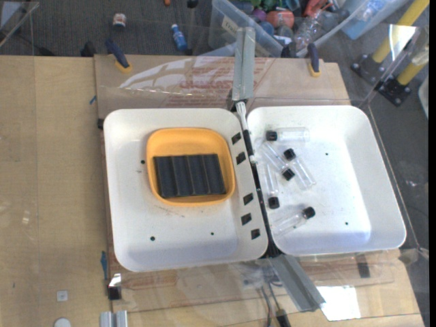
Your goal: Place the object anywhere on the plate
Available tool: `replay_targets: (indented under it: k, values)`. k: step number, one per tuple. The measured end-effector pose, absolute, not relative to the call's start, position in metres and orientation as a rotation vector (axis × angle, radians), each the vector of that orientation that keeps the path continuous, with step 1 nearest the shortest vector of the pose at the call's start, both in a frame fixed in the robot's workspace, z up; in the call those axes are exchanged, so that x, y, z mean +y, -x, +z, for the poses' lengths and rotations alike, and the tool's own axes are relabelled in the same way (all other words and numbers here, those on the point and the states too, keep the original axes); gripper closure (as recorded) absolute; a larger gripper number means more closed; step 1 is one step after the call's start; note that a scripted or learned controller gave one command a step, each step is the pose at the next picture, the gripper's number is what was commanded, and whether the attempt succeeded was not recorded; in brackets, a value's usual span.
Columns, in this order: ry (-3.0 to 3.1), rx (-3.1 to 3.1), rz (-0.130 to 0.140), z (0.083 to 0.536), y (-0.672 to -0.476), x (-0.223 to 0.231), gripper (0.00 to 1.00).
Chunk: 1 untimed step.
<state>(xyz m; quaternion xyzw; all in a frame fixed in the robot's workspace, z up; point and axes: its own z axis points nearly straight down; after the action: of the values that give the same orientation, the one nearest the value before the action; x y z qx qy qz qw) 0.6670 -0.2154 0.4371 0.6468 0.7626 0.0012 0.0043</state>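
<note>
Wooden bench (41,182) bore two white bins. I saw the left bin (129,240) holding an orange plate (160,145) under a black ribbed block (189,176). Five clear black-capped vials (288,174) lay in the right bin (354,182), apart from that plate.

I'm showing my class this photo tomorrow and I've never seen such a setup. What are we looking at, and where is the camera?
One camera is fixed above a wooden bench, looking down at a slant. Two shallow white bins sit side by side. The left bin holds an orange plate with a dark ribbed block on it. The right bin holds several clear tubes with black caps, scattered near its left side. A robot arm is meant to pick up one object and place it on the plate. Behind the bench stands a tub of colourful items.
</note>
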Motion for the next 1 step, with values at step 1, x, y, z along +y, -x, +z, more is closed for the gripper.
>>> replay_targets:
  k: [1]
  values:
    - [-1.606, 2.688, 0.003, 0.4375, -0.6676, -0.2223, 1.0]
